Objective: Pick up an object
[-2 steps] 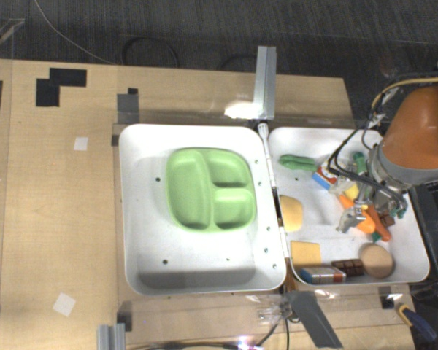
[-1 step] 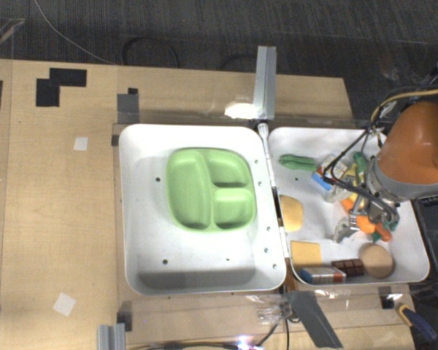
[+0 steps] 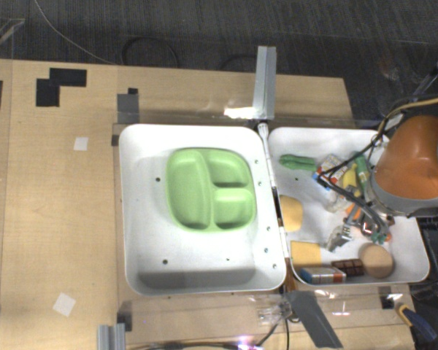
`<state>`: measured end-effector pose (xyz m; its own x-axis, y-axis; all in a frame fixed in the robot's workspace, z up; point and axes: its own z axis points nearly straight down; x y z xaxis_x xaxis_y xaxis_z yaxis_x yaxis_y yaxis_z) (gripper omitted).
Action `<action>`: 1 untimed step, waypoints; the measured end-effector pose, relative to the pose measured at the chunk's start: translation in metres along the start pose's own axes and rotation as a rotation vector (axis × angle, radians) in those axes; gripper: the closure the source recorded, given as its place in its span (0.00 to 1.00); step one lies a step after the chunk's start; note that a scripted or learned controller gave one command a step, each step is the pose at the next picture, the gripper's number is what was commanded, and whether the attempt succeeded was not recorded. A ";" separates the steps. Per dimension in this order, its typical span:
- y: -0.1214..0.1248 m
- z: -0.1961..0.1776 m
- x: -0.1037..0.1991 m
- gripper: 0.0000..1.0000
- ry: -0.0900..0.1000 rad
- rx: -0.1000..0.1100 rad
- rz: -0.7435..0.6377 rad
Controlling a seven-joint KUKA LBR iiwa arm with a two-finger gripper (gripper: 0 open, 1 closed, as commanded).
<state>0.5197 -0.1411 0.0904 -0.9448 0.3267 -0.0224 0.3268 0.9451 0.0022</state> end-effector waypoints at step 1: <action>0.024 0.000 -0.001 0.00 0.003 0.002 0.146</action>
<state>0.5285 -0.1187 0.0904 -0.8872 0.4610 -0.0192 0.4611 0.8874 0.0030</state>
